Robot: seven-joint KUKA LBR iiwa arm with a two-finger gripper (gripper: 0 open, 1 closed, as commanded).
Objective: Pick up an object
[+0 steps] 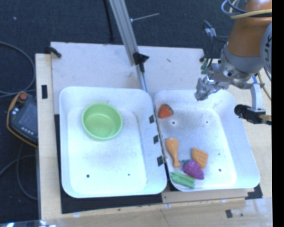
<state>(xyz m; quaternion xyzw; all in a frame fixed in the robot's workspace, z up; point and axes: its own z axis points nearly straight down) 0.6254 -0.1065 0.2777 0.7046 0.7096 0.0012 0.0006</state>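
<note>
The gripper (202,91) hangs over the right bin's (227,122) far rim; whether it grips anything, I cannot tell. Left of it lies a toy strawberry (165,110); far left, a green bowl (102,121) in the left bin (71,141).

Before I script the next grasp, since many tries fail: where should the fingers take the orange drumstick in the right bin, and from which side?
Grip the drumstick across its narrow shaft, just below the rounded head, coming straight down from above. It lies flat, lengthwise along the bin's left wall, so close the fingers across its width. The gripper hangs over the bin's far edge.
</note>
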